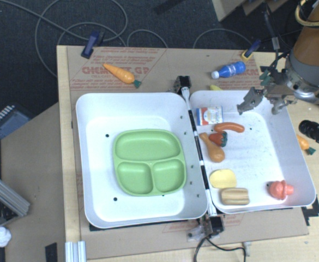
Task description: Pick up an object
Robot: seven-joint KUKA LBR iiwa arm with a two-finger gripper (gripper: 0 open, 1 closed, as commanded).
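Lying in right bin (pixel 290 162): sausage (pixel 229 127), carton (pixel 209 115), pear-like piece (pixel 214 150), yellow item (pixel 223 178), bun (pixel 234 196), pink toy (pixel 280 189). Hovering above far edge: pincer (pixel 263 101), seemingly parted, nothing held. Left bin (pixel 94 146): green tray (pixel 149 162).

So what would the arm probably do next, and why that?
Probably ease left and down toward the hot dog. The gripper hangs over the back of the right bin with nothing between its fingers, and that toy lies nearest, just below and left of it, apart enough from the carton behind it.
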